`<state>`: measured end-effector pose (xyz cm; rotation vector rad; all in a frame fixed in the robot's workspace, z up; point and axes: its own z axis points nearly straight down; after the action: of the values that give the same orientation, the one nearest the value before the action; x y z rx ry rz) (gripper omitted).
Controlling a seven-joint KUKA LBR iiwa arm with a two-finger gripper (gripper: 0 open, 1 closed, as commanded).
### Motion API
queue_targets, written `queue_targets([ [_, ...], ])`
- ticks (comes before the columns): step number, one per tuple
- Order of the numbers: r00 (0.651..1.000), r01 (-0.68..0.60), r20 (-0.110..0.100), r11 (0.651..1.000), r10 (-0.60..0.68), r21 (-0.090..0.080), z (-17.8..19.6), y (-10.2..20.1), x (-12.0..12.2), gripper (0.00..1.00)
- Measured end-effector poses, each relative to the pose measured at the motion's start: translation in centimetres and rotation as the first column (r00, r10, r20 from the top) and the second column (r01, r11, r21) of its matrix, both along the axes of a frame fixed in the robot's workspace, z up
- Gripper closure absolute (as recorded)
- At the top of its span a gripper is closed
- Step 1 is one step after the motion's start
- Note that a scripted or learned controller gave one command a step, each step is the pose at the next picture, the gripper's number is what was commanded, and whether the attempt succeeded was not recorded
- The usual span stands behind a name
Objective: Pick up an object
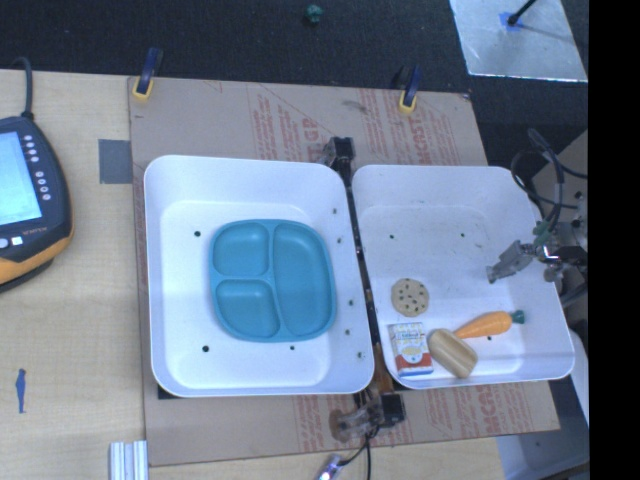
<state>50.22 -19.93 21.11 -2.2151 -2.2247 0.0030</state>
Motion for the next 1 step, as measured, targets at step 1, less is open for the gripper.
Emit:
queue_targets([
  [1,1.0,-0.002,-0.001,1.0,0.002,-0.001,-11.99,8.43,4.29,0.0],
])
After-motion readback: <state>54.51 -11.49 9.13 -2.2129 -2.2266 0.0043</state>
